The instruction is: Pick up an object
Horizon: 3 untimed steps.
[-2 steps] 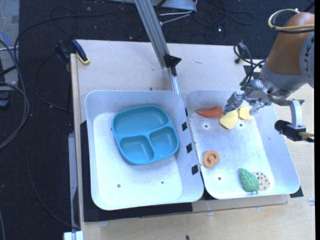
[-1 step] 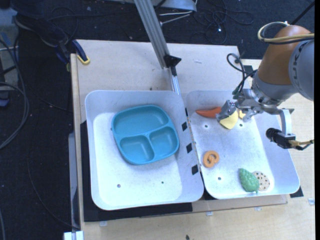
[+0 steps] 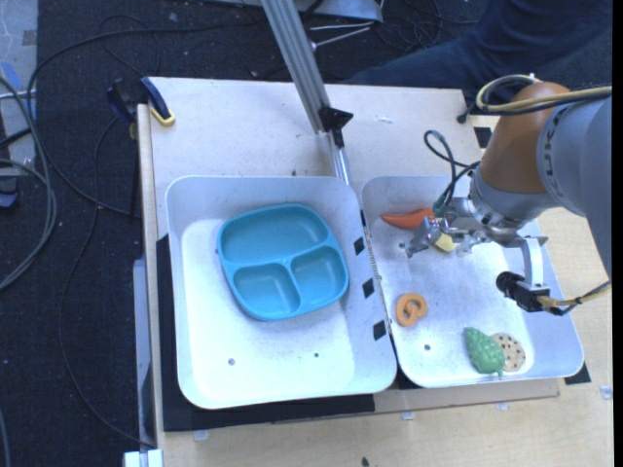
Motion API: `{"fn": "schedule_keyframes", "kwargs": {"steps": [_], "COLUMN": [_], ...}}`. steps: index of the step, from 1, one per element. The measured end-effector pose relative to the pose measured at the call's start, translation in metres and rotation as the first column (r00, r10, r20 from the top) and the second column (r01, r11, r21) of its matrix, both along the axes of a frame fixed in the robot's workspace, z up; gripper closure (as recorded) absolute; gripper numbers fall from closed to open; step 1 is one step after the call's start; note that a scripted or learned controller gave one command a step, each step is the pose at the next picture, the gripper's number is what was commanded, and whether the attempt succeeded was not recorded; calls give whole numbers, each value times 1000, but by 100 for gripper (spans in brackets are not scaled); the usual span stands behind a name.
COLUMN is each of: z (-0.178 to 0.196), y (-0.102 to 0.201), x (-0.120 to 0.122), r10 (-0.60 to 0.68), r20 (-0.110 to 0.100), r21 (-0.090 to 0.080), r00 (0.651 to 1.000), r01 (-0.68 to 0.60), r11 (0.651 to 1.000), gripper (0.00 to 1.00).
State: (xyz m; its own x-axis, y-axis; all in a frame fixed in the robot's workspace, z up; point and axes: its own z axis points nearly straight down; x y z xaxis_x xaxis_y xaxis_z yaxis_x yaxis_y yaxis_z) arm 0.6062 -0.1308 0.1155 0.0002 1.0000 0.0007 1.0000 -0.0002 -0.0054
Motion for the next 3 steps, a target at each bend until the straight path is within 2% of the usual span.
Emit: {"fn": "schedule_keyframes", "kwargs": {"steps": [1, 2, 3], "z": [-24, -12, 38], "y": [0, 0, -6], "x": [0, 1, -5], "r10": [1, 0, -2], "r20": [5, 10, 11], "r21": [-2, -4, -2], "r00": [1000, 1000, 1000], "r01": [0, 0, 2], "r11": [1000, 1000, 1000], "gripper": [0, 100, 100]}}
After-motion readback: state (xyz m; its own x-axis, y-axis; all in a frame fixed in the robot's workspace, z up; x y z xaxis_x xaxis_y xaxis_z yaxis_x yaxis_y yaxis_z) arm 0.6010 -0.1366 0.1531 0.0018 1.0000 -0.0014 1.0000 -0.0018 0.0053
